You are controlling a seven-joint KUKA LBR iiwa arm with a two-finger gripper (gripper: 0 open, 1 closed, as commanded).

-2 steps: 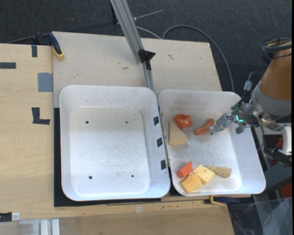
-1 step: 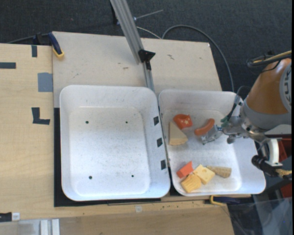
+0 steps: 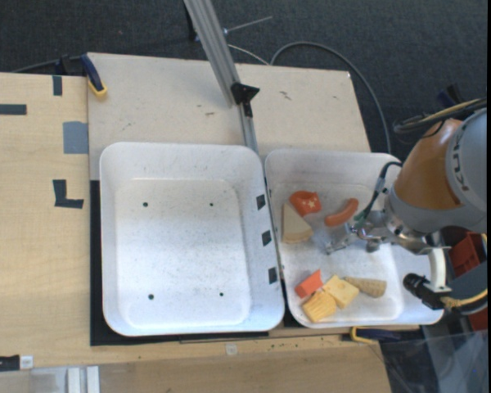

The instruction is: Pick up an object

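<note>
The right bin point(image 3: 368, 164) holds several small food-like objects. A red tomato-shaped piece point(image 3: 305, 201) and a reddish sausage point(image 3: 341, 212) lie in its upper half, with a beige wedge point(image 3: 295, 227) on the left. Near the front lie an orange chunk point(image 3: 308, 283), yellow cheese blocks point(image 3: 331, 298) and a tan cone point(image 3: 368, 286). My gripper point(image 3: 341, 240) is low in the middle of this bin, just below the sausage and right of the beige wedge. Nothing is visibly held in it.
The left bin point(image 3: 114, 219) stands beside the right one, and their rims point(image 3: 266, 219) meet in the middle. A slanted metal rod point(image 3: 217, 43) reaches down to the bins' far edge. A cable point(image 3: 327, 51) loops behind the right bin. The arm's body point(image 3: 434, 178) overhangs that bin's right rim.
</note>
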